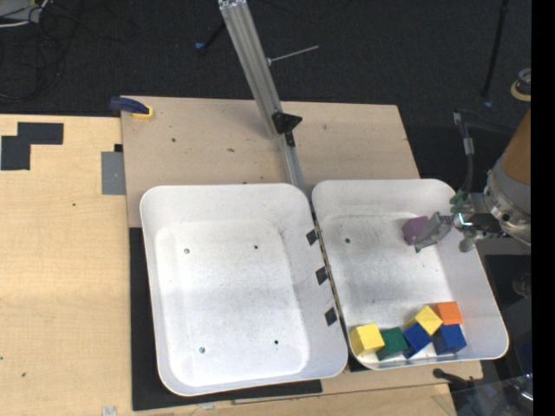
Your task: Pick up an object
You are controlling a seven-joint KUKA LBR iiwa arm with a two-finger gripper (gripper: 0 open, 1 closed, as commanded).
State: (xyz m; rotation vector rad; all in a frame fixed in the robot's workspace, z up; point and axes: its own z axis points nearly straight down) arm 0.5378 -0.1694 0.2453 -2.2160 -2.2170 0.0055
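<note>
The arm [520, 176] behind the gripper [438, 230] is cut off by the frame edge; the finger gap is too small to judge.

The wooden tabletop [52, 258] carries two shallow white bins that touch each other, the left bin [230, 199] and the right bin [381, 191]. A slanted aluminium rail [256, 68] rises from the far side, between the bins. Near the far left corner lies a blue and yellow clamp [130, 107], and black cables [26, 7] lie on the dark floor beyond.
</note>
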